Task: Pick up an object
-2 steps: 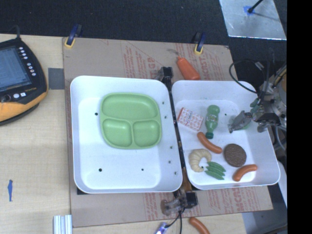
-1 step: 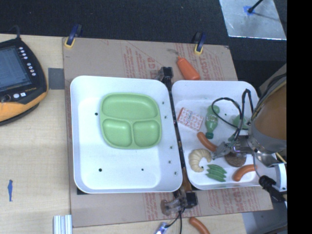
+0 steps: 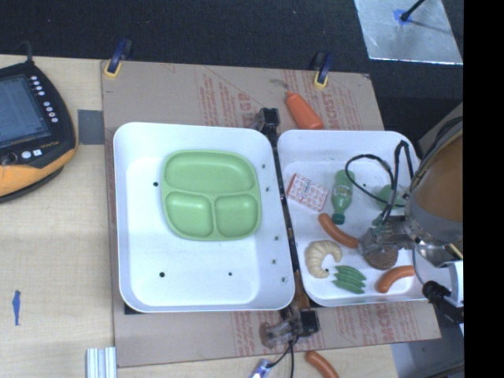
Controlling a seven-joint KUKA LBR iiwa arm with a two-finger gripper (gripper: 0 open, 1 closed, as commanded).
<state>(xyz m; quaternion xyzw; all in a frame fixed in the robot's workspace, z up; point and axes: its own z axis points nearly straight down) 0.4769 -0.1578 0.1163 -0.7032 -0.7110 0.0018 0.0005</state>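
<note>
The right bin [image 3: 315, 142] holds a red-and-white packet [image 3: 307, 191], a green bottle [image 3: 341, 196], a red sausage [image 3: 337, 229], a pale croissant [image 3: 322, 257], green pea pods [image 3: 349, 277] and an orange sausage [image 3: 394, 277]. My gripper [image 3: 382, 244] hangs low over the right side of this bin, between the red sausage and the orange sausage. Its tip sits on or just above a dark round shape [image 3: 379, 254]. The wrist and cables hide what lies under it.
The left bin [image 3: 134, 211] contains a green divided plate [image 3: 211, 194]. A carrot [image 3: 303, 110] lies on the board behind the right bin, and another sausage [image 3: 323, 362] lies in front. A teach pendant [image 3: 27, 128] rests at the far left.
</note>
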